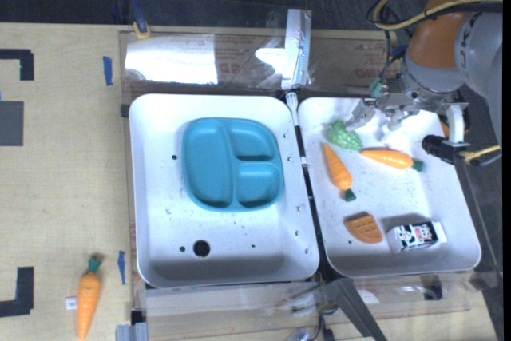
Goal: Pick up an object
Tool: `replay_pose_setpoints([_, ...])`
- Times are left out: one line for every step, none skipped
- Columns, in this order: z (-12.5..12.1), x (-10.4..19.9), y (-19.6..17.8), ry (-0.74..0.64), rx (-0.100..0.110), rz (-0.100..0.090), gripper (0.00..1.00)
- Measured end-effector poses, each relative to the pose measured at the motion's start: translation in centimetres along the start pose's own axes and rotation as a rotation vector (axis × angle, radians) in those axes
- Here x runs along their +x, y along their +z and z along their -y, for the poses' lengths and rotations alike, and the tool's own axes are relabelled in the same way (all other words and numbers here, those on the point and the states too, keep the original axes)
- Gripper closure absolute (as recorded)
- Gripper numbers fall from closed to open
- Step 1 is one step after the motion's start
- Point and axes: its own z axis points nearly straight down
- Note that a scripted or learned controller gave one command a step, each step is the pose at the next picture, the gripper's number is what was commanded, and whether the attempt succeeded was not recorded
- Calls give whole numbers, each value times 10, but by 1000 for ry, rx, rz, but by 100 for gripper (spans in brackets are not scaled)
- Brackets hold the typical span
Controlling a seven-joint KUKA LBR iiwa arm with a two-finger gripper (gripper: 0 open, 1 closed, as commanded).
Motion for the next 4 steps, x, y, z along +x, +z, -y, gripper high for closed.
replay_pose_setpoints([22, -20, 18, 74, -21, -5, 0])
replay_pose_setpoints([66, -60, 48, -56, -14, 3, 0])
replay_pose_setpoints([66, -61, 38, -54, -16, 5, 100])
replay_pose_setpoints([26, 5, -79, -59, -21, 5, 100])
